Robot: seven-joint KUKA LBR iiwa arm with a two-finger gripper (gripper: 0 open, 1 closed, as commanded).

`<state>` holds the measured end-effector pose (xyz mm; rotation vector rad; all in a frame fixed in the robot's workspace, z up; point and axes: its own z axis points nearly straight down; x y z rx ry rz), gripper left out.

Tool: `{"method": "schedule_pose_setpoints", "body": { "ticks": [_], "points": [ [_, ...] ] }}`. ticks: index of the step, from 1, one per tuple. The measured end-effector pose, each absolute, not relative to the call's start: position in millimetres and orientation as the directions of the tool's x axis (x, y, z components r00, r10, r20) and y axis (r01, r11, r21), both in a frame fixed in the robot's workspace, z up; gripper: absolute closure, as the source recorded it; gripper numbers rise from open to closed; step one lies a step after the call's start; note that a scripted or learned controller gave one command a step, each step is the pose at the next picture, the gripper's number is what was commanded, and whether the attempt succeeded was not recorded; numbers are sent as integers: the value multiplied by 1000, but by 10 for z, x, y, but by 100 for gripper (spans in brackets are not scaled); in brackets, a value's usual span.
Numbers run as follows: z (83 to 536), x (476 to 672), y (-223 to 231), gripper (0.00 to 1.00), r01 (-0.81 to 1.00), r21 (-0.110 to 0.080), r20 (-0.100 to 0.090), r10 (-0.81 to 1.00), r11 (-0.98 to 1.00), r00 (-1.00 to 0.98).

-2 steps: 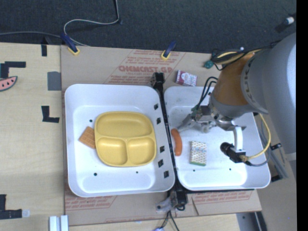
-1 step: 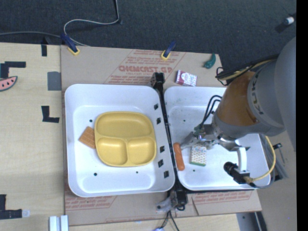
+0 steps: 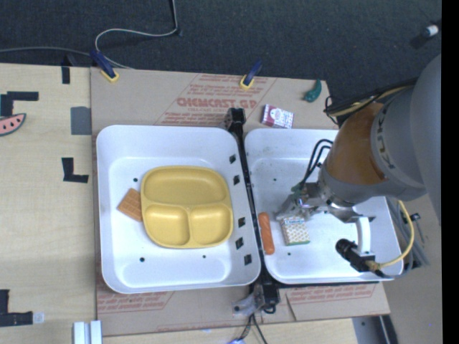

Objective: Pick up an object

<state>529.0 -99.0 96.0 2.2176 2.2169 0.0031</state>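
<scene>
Cardboard point(image 3: 208, 102) printed with red lettering covers the middle of the counter point(image 3: 43, 192), whose bare part to the left is pale wood grain marked with strips of black tape. Beyond the counter's far edge lies dark carpet point(image 3: 287, 20), crossed by a thin black cable point(image 3: 136, 33). Two clamps with yellow tips point(image 3: 251, 77) hold the cardboard at its far edge, and a small red-and-white packet point(image 3: 276, 116) lies on the cardboard just beyond the right bin.

Two shallow white bins of smooth plastic with rounded corners sit side by side on the cardboard. The left bin point(image 3: 115, 264) holds a matte yellow plate point(image 3: 188, 206) with three compartments, rounded like a soft rectangle; a flat brown cracker-like piece point(image 3: 130, 205) pokes out from under its left side. In the right bin point(image 3: 287, 145), an orange carrot-shaped stick point(image 3: 266, 233) lies along the left wall, and just to its right is a small square packet point(image 3: 295, 230) with a speckled pale pattern.

The arm point(image 3: 387, 149), grey with a glossy orange band, reaches in from the counter's right side. Its gripper point(image 3: 301, 201) hangs over the middle of the right bin, just beyond the square packet; whether its fingers are apart or together cannot be told. A black fitting point(image 3: 351, 253) and yellow cable point(image 3: 410, 235) sit near the bin's near right corner.
</scene>
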Motion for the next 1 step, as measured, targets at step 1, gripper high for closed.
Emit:
{"method": "schedule_pose_setpoints", "body": {
  "ticks": [1],
  "points": [
    [2292, 4907, -600, 100, 1000, 1, 0, 1000, 2, -2]
  ]
}}
